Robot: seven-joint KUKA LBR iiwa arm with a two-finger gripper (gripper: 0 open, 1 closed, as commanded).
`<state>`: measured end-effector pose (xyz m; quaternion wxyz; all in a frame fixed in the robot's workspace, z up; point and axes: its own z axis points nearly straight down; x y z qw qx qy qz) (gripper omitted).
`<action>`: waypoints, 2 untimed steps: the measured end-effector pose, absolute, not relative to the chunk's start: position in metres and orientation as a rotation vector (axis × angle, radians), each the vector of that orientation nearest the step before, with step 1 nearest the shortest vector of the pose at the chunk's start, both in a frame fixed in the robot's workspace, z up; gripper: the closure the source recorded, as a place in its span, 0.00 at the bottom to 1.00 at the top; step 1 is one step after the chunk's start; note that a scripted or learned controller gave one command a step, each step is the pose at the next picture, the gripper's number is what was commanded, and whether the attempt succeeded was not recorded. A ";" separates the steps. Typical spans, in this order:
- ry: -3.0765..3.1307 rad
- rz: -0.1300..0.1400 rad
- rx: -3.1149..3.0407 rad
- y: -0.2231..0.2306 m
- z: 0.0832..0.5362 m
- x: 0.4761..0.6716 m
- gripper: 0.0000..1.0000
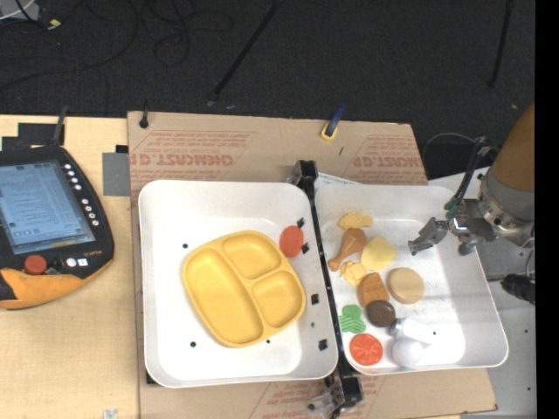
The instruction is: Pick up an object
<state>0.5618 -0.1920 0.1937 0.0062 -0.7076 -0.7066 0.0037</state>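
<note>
The right bin [476, 321] holds several toy foods: a chicken drumstick [348, 246], a pale yellow round piece [378, 253], a tan bun [405, 285], a brown sausage [373, 288], a dark brown lump [381, 312], a green piece [353, 319], a red tomato slice [365, 349] and a white egg [406, 351]. My gripper [428, 236] hangs over the right bin's upper right part, right of the yellow piece, with nothing between its fingers. The fingers look spread apart.
The left bin [166, 234] holds a yellow divided plate [243, 285] and a red-orange round piece [292, 241] by the divider. A teach pendant [48, 225] lies on the bench at far left. Cardboard [227, 151] lies under both bins.
</note>
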 end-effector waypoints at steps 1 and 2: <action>-2.220 0.001 -2.220 -0.193 0.201 0.565 0.00; -2.220 0.004 -2.215 -0.185 0.157 0.565 0.00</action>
